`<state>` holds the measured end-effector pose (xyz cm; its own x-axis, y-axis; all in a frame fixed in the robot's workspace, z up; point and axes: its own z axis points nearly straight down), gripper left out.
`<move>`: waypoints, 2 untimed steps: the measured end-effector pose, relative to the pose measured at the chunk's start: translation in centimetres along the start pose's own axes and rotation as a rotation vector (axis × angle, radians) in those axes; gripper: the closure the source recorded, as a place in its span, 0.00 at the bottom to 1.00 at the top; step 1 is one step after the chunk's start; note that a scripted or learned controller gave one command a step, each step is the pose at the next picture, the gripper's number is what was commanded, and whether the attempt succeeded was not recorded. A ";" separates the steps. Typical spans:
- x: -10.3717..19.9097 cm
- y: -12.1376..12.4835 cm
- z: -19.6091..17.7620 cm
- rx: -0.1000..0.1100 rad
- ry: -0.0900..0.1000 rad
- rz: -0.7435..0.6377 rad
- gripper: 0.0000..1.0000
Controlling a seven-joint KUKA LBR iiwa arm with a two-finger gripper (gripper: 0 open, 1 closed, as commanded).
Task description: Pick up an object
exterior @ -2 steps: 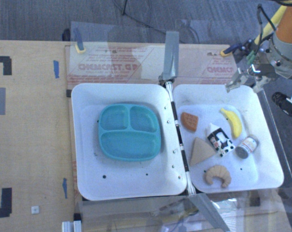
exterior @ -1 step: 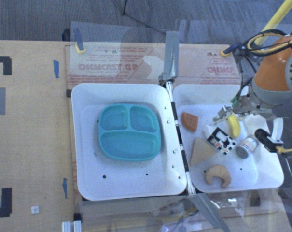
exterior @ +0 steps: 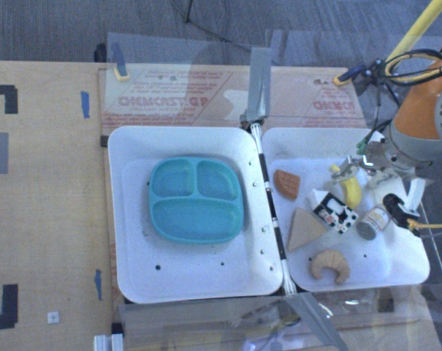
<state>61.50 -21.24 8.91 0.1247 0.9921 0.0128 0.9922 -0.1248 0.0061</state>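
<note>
While hanging over the right white bin (exterior: 396, 269), the grey gripper (exterior: 356, 168) meets a yellow banana (exterior: 351, 191).
Finger spread cannot be told; no object is seen between them.

A single fixed camera sits above the bench (exterior: 45, 196), looking down at a slant on both white bins (exterior: 126, 269); the arm (exterior: 418, 123) enters from the right.

In my right bin, a yellow banana (exterior: 351, 191) stands near the upper middle; a tan croissant (exterior: 331, 265) lies at the lower edge, a brown cookie (exterior: 286, 183) at the left.
</note>
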 end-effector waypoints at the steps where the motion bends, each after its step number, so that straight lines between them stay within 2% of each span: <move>1: -0.3 0.1 -1.0 -0.004 -0.010 0.000 1.00; 2: 3.8 2.0 -12.3 0.004 -0.014 0.083 1.00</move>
